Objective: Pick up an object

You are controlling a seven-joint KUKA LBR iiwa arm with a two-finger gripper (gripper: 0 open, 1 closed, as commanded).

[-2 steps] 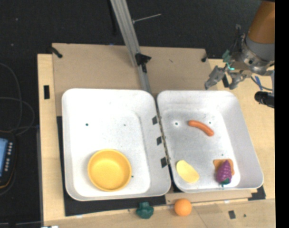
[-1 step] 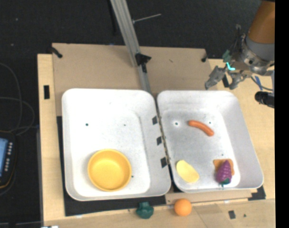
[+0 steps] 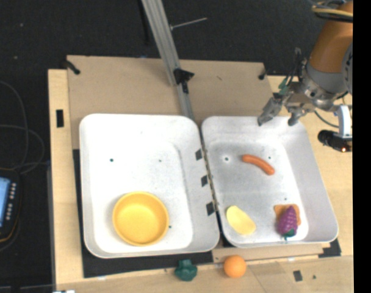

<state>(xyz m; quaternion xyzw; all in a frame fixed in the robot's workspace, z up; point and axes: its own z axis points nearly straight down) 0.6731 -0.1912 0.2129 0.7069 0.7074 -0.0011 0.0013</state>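
Task looks barely begun, as far as the frame shows: nothing is lifted, every obj lies flat in a bin or on the bench. The grey arm w/ orange band comes in at the upper right of the frame, and its two-finger gripper (image 3: 277,116) hangs over the top edge of the right-hand shallow white plastic bin (image 3: 313,163); the two dark fingers are spread apart w/ bare bin/bench showing between them, so jaws open and holding nothing. Candidates in the right bin: a small orange sausage-shaped toy (image 3: 259,163) near the bin's middle, nearest to the gripper but still apart from it; a pale yellow flat oval piece (image 3: 240,220) at the lower left of that bin; a purple grape-bunch toy (image 3: 287,220) at the lower right, touching a small orange bit behind it. The left-hand white bin (image 3: 100,139) holds a round yellow plastic bowl (image 3: 140,218) in its lower part. Outside the bins, along the bottom of the frame, a small orange ball (image 3: 234,266) and a dark green lump (image 3: 186,271) sit on the bench. Left to do, prob: pick a target, come down, close, lift. The whole grasp is still ahead.
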